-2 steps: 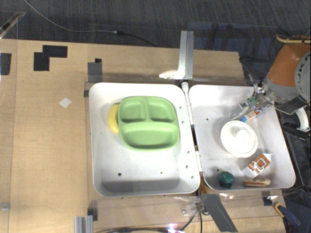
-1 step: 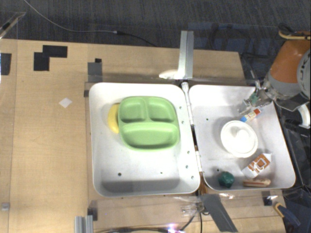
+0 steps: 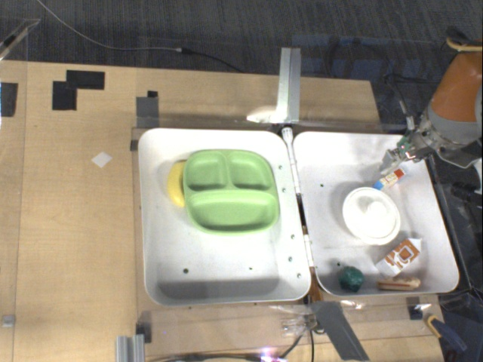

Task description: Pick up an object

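Brown and thin, a stick (image 3: 398, 283) lies at the nearest edge of the right bin (image 3: 326, 161), on the near side of the white round dish (image 3: 371, 214). A dark green ball (image 3: 351, 279) sits near the dish on that same side, further from the arm. An orange-and-white carton (image 3: 401, 255) lies just beside the dish, between it and the stick. Beyond the dish lies a small red, white and blue packet (image 3: 390, 178), the likeliest thing to pick. The gripper (image 3: 398, 155) hangs just past it, at the bin's far corner. Whether its jaws are spread or pressed together cannot be told from here, and nothing shows held in them. To do this step well, the gripper should probably come down squarely over the packet, straddling its narrow side. It should also keep off the bin wall beyond the dish, which stands close. The packet looks light and flat, so a shallow or off-centre close may well just push it toward the dish. Across the divider from the dish, the left bin (image 3: 219, 274) holds a green sectioned plate (image 3: 229, 189). A yellow thing (image 3: 176, 185) peeks from under the plate's edge away from the dish. Both bins rest on the pale wooden desk (image 3: 75, 225).
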You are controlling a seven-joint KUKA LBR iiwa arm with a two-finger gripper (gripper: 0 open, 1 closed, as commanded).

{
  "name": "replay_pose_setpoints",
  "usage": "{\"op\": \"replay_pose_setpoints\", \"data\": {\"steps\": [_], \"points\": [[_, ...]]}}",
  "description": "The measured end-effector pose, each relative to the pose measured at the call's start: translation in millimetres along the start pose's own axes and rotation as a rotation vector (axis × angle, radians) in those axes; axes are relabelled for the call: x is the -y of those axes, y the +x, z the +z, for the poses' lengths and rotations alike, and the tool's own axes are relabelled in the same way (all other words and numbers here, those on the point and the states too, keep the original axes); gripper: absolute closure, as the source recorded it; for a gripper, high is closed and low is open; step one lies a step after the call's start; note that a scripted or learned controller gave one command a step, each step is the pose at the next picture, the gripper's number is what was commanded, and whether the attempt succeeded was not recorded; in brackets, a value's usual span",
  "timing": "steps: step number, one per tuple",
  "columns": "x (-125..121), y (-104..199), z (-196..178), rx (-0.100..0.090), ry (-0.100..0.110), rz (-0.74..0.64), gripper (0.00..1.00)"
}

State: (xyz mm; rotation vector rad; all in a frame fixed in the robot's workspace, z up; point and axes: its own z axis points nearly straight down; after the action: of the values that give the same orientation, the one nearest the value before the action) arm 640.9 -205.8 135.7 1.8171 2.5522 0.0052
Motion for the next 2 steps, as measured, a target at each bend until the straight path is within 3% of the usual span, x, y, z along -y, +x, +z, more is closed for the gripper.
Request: {"op": "replay_pose_setpoints", "data": {"steps": [1, 2], "points": [[0, 0, 0, 0.000, 0.001, -0.001, 0.00], [12, 6, 48, -0.001, 0.001, -0.009, 0.00]]}}
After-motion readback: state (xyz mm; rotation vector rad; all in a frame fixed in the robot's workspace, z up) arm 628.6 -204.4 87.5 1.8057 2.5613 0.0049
